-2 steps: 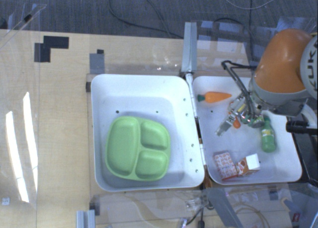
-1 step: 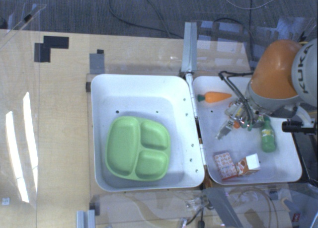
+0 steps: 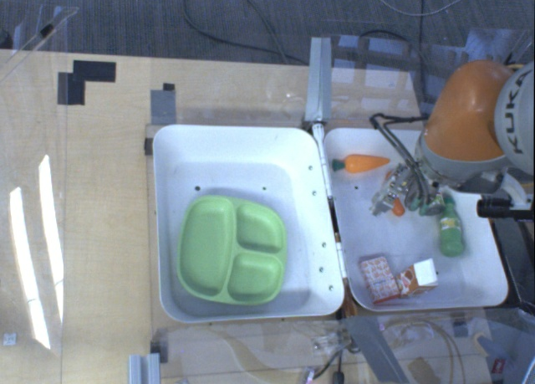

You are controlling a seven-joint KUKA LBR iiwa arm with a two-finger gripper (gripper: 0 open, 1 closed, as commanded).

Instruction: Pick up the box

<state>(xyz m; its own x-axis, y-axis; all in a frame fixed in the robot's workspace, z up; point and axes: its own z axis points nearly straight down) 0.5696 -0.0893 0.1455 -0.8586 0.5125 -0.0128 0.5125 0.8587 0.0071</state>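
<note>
A green divided plate (image 3: 232, 250) lies in the left bin (image 3: 171, 207). In the right bin (image 3: 493, 290), an orange carrot (image 3: 362, 164) sits near the top left corner. The box (image 3: 398, 278), red and white, lies near the bottom edge. The gripper (image 3: 399, 198) hangs above the bin's middle; its jaw state cannot be told. A green bottle (image 3: 450, 227) lies just right of it.

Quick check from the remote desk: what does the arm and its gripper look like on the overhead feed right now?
The arm has a rounded orange band above a grey and white wrist section, with part of dark KUKA lettering on its side. Thin black cables run from it toward the gripper, a small metallic assembly with a few coloured bits among the grey.
</note>
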